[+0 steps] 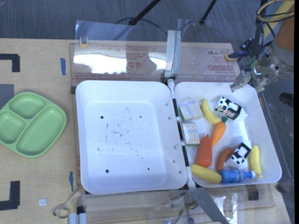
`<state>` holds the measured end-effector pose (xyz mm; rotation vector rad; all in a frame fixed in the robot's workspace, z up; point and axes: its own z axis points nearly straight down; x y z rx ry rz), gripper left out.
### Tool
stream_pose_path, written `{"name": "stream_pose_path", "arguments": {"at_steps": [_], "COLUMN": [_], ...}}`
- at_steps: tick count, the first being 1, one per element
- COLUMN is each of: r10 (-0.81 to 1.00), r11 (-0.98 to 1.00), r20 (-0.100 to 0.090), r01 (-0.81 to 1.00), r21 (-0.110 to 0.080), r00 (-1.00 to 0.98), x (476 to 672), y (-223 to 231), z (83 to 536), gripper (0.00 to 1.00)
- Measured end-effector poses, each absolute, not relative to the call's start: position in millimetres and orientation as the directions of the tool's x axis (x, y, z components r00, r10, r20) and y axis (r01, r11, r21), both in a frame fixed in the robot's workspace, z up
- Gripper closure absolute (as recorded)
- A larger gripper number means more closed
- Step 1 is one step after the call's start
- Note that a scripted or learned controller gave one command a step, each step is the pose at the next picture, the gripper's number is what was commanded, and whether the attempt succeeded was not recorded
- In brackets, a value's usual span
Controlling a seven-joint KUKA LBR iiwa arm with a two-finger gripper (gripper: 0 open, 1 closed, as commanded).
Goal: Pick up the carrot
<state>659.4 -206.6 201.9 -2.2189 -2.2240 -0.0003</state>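
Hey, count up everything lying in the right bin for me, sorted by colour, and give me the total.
Yellow: 3, bananas
Orange or red-orange: 3, the carrot, a bottle, a sausage-like piece
Black and white: 2, cow-patterned toys
Pale patterned packets: 2
Blue: 1, a bottle
Total: 11

Arm [286, 31] at top right: orange band on the body, yellow cable [275, 6] looped above it, thinner dark wires running alongside. Blue fitting [240, 54] with a small yellow tip on the left side. Gripper [250, 80] end is grey-silver metal, angular, blurred; detail too small to resolve further.
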Motion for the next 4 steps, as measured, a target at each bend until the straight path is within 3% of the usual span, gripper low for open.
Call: {"name": "stream_pose_path", "arguments": {"at_steps": [1,2,3,4], "r10": [0.995,0.995,0.981,0.962], "r11": [-0.096,-0.096,-0.195,-0.273], "r20": [-0.002,0.000,0.001,0.001], "r01": [0.995,0.995,0.981,0.962], "r21": [0.004,0.000,0.000,0.005], "r00": [0.096,0.096,0.195,0.273], "x": [668.7,667.4,582.5,566.4], "y": [-220.0,-158.6,-154.7,-143.1], "z": [240.4,137.3,151.0,86.5], "gripper": [0.00,0.00,0.00,0.00]}}
